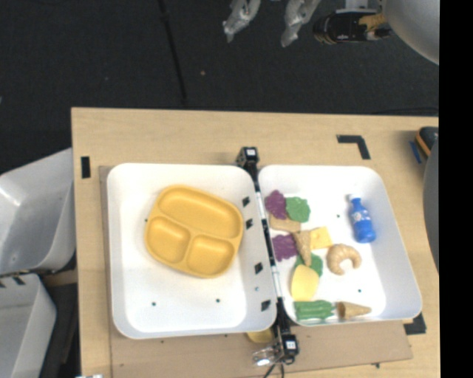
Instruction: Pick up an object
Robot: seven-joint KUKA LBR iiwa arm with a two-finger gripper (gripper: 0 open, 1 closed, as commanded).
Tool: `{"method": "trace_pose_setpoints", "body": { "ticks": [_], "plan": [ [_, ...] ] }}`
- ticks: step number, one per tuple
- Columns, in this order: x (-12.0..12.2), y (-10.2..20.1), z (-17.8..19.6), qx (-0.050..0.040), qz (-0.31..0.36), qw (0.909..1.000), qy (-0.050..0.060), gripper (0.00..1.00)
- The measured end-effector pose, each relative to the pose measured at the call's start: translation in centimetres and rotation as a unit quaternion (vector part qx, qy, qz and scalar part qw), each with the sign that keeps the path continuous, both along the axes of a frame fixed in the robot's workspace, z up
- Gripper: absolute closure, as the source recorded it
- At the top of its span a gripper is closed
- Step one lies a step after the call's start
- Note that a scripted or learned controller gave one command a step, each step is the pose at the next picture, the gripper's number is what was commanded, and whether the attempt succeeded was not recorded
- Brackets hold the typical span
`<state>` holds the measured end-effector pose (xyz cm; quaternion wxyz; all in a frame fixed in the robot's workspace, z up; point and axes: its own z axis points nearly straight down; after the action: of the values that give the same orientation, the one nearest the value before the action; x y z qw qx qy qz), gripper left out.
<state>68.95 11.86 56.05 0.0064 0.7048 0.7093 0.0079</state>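
Observation:
My gripper (pixel 270 21) hangs high at the top of the view, beyond the bench's far edge, open with nothing between its fingers (pixel 240 18). The right bin (pixel 392 280) holds several toy foods: a blue bottle (pixel 361 220), a tan croissant (pixel 344 258), two purple grape bunches (pixel 276 201), a green leafy piece (pixel 298 210), a yellow cheese wedge (pixel 320 238), a yellow lemon (pixel 303 282), a green pod (pixel 313 310) and a cone (pixel 353 310). All lie well below and apart from the gripper.
A yellow three-compartment plate (pixel 194 230) lies in the left bin (pixel 129 295). A raised divider (pixel 263 244) separates the two bins. The wooden bench (pixel 185 133) surrounds them, with white boxes (pixel 33 214) off its left edge.

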Motion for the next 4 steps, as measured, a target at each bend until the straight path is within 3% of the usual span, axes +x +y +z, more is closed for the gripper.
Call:
{"method": "trace_pose_setpoints", "body": {
  "ticks": [1,2,3,4],
  "plan": [
    [-0.3,5.5,-12.8,-0.0021,0.0,0.9999,0.016,0.0],
    [-0.2,5.1,-10.9,-0.0025,-0.001,1.0,0.009,1.0],
    [-0.2,8.1,-25.0,-0.0034,-0.001,0.9998,0.018,1.0],
    [-3.0,10.4,-21.4,-0.0005,0.0,0.9999,0.01,1.0]
  ]
}}
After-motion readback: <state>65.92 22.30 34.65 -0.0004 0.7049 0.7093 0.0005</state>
